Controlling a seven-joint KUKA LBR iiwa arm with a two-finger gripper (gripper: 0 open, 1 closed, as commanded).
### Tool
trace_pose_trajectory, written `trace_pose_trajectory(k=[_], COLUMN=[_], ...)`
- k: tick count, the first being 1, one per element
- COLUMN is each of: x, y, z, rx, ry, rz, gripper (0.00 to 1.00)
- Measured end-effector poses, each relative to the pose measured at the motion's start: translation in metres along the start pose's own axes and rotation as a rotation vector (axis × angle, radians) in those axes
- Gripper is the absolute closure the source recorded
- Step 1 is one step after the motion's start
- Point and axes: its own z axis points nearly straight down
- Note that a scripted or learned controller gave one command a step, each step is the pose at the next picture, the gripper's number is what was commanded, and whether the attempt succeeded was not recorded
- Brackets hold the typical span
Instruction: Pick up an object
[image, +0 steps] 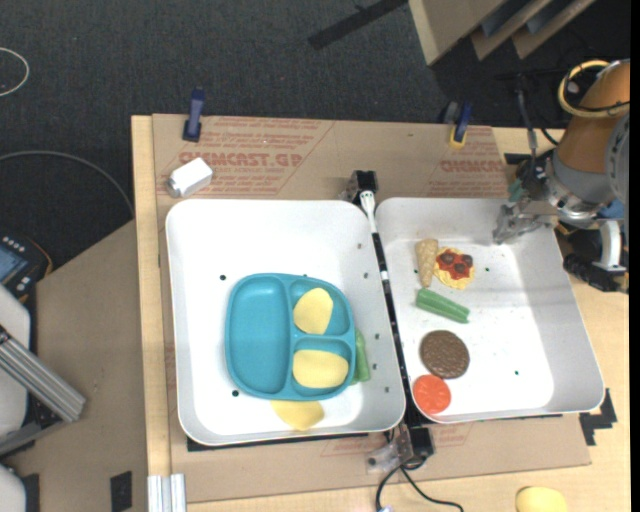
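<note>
The right bin (560, 330) holds a toy pizza slice (446, 264) with red topping, a green bean-like stick (442, 306), a brown round cookie (443, 353) and an orange-red disc (432, 394). My gripper (516, 224) hangs over the far right corner of this bin, right of the pizza slice and apart from it. Nothing shows in its grasp. The left bin (200, 250) carries a blue divided plate (262, 335) with two yellow pieces (313, 311) in its compartments, and another yellow piece (298, 411) lies by the plate's near edge.
A green strip (361, 357) lies along the plate's right side. A white block (189, 177) sits on the cardboard behind the left bin. Blue clamps (194, 113) hold the cardboard's far edge. A yellow object (540, 498) lies off the bins at the front right.
</note>
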Motion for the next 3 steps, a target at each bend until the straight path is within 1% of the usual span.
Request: trace_pose_trajectory(k=[1,2,3], x=[0.001,0.001,0.001], y=[-0.001,-0.001,0.0], z=[0.006,0.012,0.0], rx=[0.006,0.007,0.003], ry=[0.004,0.004,0.002], rz=[0.0,0.001,0.0], gripper=[1.0,1.0,1.0])
